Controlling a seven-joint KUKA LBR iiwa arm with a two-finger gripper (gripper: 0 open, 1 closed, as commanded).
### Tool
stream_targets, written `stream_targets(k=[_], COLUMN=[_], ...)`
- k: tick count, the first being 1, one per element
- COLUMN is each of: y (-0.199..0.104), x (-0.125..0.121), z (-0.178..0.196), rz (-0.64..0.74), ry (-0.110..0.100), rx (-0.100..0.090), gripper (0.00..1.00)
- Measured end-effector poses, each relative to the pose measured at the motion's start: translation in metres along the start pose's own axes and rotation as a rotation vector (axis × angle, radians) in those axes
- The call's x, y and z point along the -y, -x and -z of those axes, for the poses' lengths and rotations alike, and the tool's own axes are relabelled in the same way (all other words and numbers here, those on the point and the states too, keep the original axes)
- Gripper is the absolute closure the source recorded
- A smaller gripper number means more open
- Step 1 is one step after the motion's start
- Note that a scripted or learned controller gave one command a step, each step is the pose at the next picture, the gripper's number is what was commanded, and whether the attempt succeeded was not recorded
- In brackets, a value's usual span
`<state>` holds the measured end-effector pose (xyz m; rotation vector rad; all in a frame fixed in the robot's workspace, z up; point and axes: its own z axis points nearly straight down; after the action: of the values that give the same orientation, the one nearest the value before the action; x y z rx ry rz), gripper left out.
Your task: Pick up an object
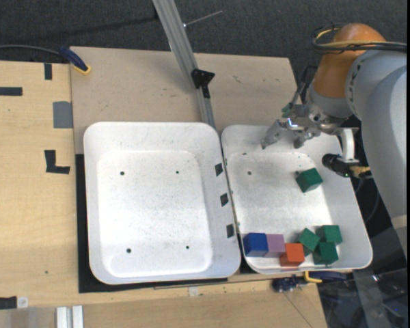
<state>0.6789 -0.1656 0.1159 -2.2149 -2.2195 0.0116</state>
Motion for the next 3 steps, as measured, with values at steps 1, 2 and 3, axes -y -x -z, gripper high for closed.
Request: stream_targets(k=[1, 2, 3], y=[0.002, 0.002, -0.002], x=[0.001, 0.002, 0.010], z=[-0.021, -0.012, 0.041], rz=[-0.003, -0.003, -0.002], ry=[-0.003, -0.005, 0.014], rx=[0.004, 0.004, 0.001], gripper=[0.00, 1.00, 1.00])
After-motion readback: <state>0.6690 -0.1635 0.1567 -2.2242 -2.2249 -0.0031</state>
